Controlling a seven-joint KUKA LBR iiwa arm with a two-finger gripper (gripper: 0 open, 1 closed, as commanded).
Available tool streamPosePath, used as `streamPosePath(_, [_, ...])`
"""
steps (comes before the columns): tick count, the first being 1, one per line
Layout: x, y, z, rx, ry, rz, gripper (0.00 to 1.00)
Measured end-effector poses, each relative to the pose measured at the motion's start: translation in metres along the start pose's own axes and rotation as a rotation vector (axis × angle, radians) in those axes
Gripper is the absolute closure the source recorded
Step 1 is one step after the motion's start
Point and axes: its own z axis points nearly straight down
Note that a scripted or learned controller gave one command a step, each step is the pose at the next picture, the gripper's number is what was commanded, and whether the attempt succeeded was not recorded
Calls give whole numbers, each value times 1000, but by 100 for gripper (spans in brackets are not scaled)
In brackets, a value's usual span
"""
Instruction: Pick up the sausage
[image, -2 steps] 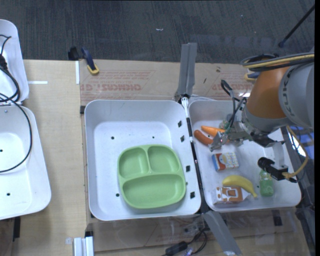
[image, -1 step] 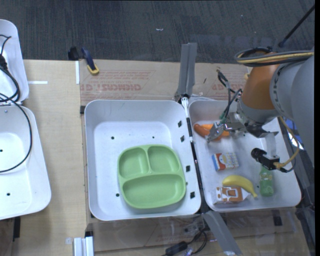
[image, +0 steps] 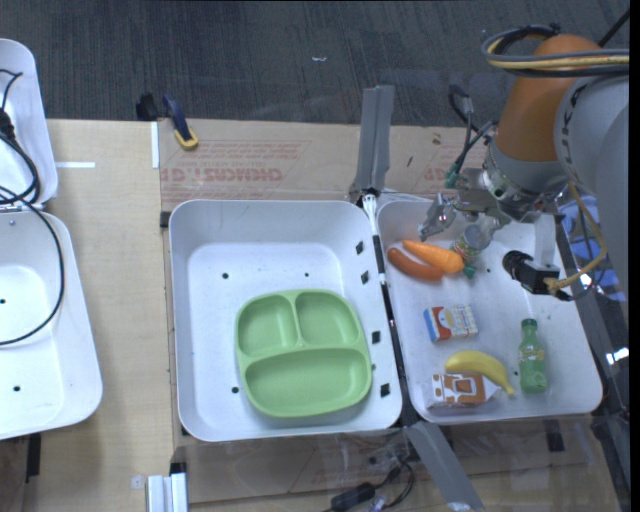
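Right of the tray (image: 301, 353), one bin (image: 575, 400) holds sausage (image: 412, 264), carrot (image: 436, 256), banana (image: 480, 366), bottle (image: 532, 356), cartons (image: 451, 321); gripper (image: 455, 225) state unclear.

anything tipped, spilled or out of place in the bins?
Nothing spilled or damaged. The right bin holds a sausage lying against a carrot, two small cartons, a banana and an upright green bottle. The green divided plate sits flat in the left bin. The gripper hovers by the carrot.
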Motion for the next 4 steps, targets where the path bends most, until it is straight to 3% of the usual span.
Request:
streamPosePath(1, [30, -12, -44, 1, 0, 271, 0])
streamPosePath(2, [41, -72, 2, 4, 0, 297, 0])
streamPosePath(3, [36, -83, 1, 5, 0, 288, 0])
streamPosePath(4, [52, -141, -14, 4, 0, 315, 0])
